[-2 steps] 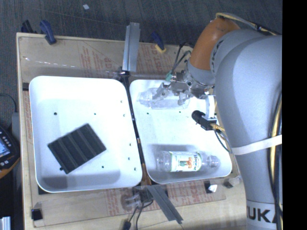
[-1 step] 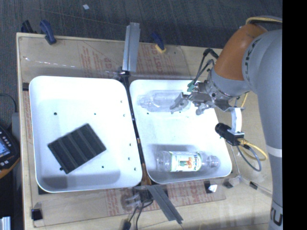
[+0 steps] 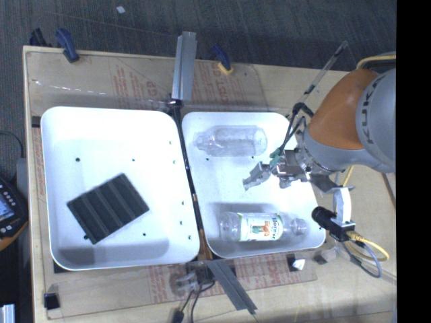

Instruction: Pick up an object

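The gripper (image 3: 259, 175) hangs over the right bin (image 3: 202, 180), between two bottles, with nothing between its fingers. Whether those fingers stand apart or together cannot be determined from this angle. The arm (image 3: 350, 123), grey with an orange band, reaches in from the right side of the counter (image 3: 101, 79).

Behind the gripper, near the far wall of the right bin, lies a clear bottle (image 3: 230, 141) on its side, without a label and largely transparent. In front of the gripper, near the close wall, lies a labelled bottle (image 3: 262, 227), also on its side, clear-bodied with a white, green and orange label around the middle. Both are apart from the gripper.

In the left bin (image 3: 60, 126) rests a dark ribbed panel (image 3: 108, 208), flat and set at an angle.

Task status: judged not yet done. No object is lifted; selection, descent, closing and lift all remain.
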Motion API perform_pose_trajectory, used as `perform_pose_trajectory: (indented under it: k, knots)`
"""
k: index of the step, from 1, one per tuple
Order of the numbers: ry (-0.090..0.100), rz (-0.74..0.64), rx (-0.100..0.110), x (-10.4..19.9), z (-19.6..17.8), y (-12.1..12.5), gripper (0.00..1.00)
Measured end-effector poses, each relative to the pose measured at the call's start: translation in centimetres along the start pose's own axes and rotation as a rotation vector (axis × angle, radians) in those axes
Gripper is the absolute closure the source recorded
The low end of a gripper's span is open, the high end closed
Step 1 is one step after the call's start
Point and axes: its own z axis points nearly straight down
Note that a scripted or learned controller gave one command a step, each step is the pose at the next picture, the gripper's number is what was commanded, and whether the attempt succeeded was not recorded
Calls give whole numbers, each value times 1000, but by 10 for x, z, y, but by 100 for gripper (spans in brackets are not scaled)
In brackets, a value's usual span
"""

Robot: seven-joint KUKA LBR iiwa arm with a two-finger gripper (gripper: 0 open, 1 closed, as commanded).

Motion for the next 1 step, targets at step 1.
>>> perform_pose_trajectory:
  k: [1]
  knots:
    - [0,-67,0,-13,42,-34,0]
